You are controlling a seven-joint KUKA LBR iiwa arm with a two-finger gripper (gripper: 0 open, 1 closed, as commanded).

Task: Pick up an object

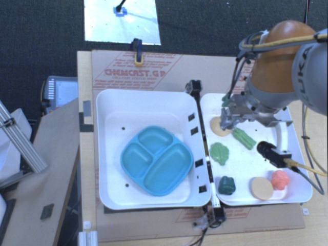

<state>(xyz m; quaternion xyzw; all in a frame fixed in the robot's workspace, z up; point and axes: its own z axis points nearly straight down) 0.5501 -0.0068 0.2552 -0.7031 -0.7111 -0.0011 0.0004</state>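
My gripper (226, 123) hangs low in the right bin (297, 188), near its far left corner, right over a tan round disc (217, 129) that it partly hides. Just to its right lies a light green oblong piece (244, 138). A green leafy toy (220, 152) sits in front of the gripper, toward the bin's left wall. A dark green pepper-like toy (226, 185), a second tan disc (262, 188) and a pink round toy (280, 179) lie along the near side.
The left bin (110, 117) holds a blue divided plate (156, 159). A black clamped divider (201, 137) runs between the two bins. The arm's orange and grey body (287, 60) covers the right bin's far side.
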